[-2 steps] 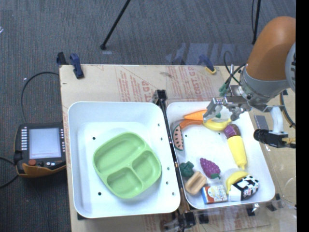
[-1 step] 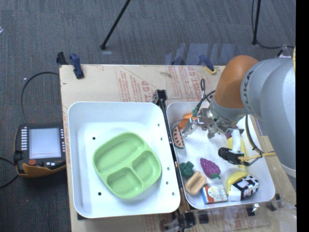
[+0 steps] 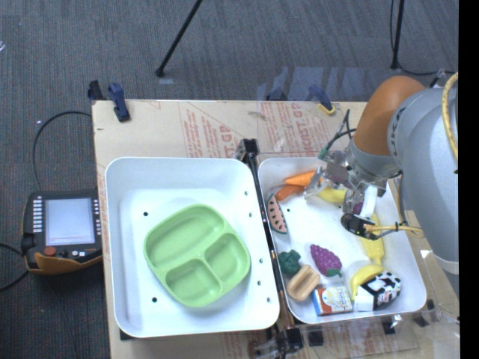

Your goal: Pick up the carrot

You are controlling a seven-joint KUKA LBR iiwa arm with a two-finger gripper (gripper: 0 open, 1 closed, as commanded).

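While the gripper (image 3: 329, 179) hangs low over the back of the right bin (image 3: 413, 275), the carrot (image 3: 301, 179) lies just to its left, close to the bin's back wall. I cannot tell how the gripper is set, because the wrist hides most of it. Nothing orange sits inside it that I can see, so I think the carrot is not picked up yet.

Many things could go wrong here. The carrot is small and pointed, so I think it could slip or roll away when it is squeezed. It lies very near the wall, and the gripper could bump that wall on the way down.

A yellow toy (image 3: 332, 196) lies just beside the gripper, so it might get grabbed by mistake. An orange slice (image 3: 290, 193) sits right below the carrot and looks much the same colour. The watermelon slice (image 3: 277, 217) is near too, and a push could knock it about.

Farther forward are the grapes (image 3: 325, 259) and a banana (image 3: 365, 277), well apart from the carrot. The green plate (image 3: 196, 256) rests in the left bin (image 3: 120, 200), safe from all this.
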